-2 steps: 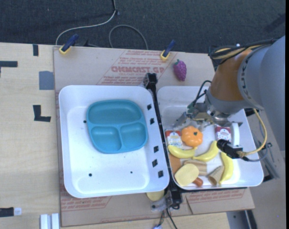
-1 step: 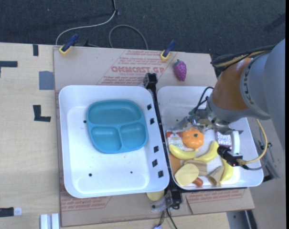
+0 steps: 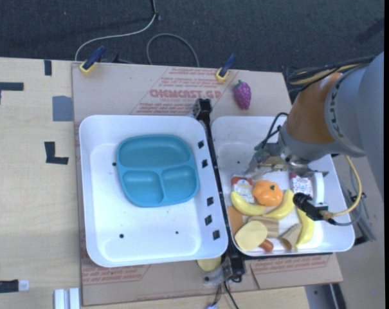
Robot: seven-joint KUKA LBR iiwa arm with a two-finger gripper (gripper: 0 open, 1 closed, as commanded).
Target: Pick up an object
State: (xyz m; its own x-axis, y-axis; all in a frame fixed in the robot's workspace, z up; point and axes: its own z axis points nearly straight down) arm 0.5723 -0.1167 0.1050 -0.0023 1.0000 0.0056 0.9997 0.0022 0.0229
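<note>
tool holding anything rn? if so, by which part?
Cannot tell. The tool is low in the right bin above the orange, with the wrist covering its tips.

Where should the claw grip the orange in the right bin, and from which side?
Across the orange's round middle, from straight above. It sits on top of the bananas with its upper half exposed, while neighbours crowd its sides, so a side approach looks blocked.

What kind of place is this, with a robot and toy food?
Probably a robot test lab. A grey arm reaches into a white bin of toy bananas, and clamps hold cardboard on the bench.
</note>
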